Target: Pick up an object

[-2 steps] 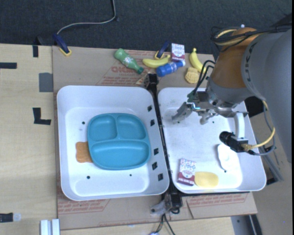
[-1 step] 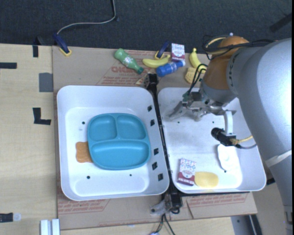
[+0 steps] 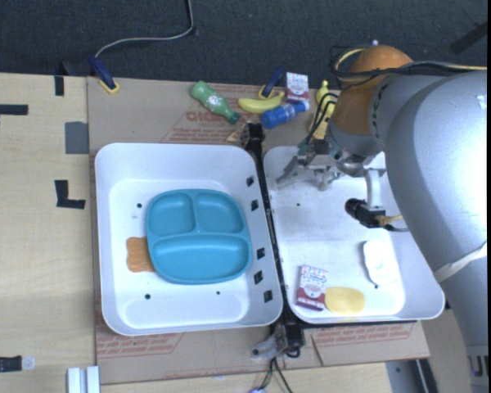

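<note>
Two bins | blue tray [image 3: 198, 236] left | red carton [image 3: 312, 287] right | tool [image 3: 308, 164] state unclear

**KUKA iiwa arm: outward appearance**

Arm [image 3: 442, 162]: large rounded casing, smooth light grey with a soft sheen; the widest segment is a broad, barrel-like cylinder.

Orange band [image 3: 368, 88]: glossy orange, dome-shaped section above the wrist, its upper face catching a bright highlight.

Cables: thin black leads arc across the orange section and the grey casing; a yellow lead or fitting runs down the band's outer side.

Wrist assembly: grey and metallic bracket of angular parts below the band, with a white upright piece and a short black cylindrical fitting projecting beside it.

Gripper [image 3: 307, 170]: dull grey metal, slim and angular.
</note>
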Available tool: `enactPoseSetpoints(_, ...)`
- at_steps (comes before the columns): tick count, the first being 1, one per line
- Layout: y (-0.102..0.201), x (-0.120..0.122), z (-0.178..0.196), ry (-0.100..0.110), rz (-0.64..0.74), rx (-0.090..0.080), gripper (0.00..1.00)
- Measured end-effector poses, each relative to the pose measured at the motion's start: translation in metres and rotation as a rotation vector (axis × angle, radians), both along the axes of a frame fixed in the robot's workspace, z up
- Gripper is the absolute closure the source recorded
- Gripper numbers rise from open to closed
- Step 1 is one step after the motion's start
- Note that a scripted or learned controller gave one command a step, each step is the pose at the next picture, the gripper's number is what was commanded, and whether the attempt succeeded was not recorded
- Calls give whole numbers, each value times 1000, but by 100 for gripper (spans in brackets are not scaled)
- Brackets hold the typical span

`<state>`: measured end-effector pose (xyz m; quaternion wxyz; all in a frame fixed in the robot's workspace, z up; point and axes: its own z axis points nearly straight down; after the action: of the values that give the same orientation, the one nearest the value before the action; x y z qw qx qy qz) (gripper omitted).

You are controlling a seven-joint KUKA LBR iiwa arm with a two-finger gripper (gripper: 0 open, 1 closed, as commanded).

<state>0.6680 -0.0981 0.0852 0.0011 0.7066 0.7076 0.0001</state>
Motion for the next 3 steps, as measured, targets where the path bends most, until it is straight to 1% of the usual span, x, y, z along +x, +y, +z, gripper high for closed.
enactPoseSetpoints(3, -7, 1, 0, 1, 1, -1, 0)
